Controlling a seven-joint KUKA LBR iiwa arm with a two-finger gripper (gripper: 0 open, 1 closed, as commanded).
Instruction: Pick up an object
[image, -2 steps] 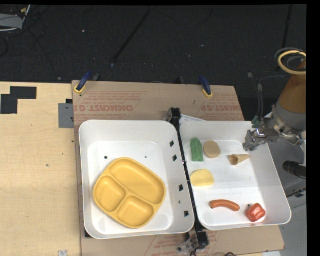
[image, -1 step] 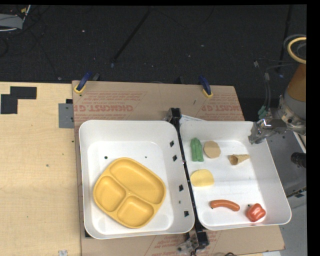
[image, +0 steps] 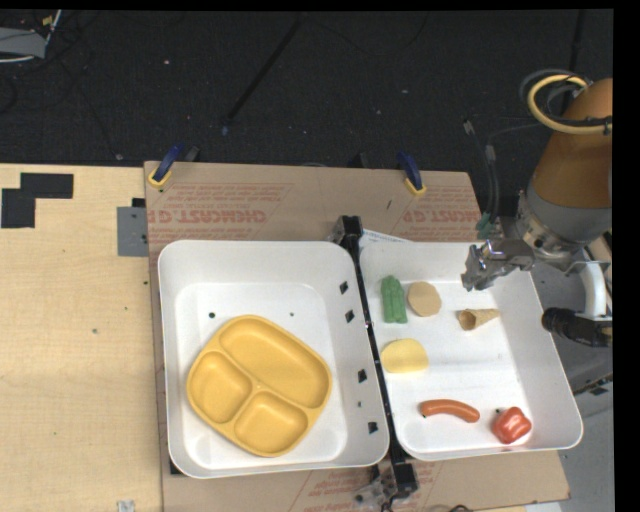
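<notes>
My gripper (image: 484, 268) hovers over the far right part of the right bin (image: 545, 370), with nothing seen between its fingers. Below it in the bin lies a small tan cone-shaped piece (image: 478, 319). To the left are a round tan cookie (image: 424, 299) and a green pickle-like stick (image: 393, 299). A yellow rounded piece (image: 404, 356) sits near the bin's left wall. Toward the front lie an orange-red sausage (image: 449, 409) and a red pepper-like piece (image: 511, 425).
The left bin (image: 185, 270) holds a yellow divided plate (image: 259, 383). A black divider with clips runs between the bins (image: 362, 330). Blue-and-yellow clamps (image: 411, 174) hold the cardboard at the back. The arm's body (image: 570, 170) stands at the right.
</notes>
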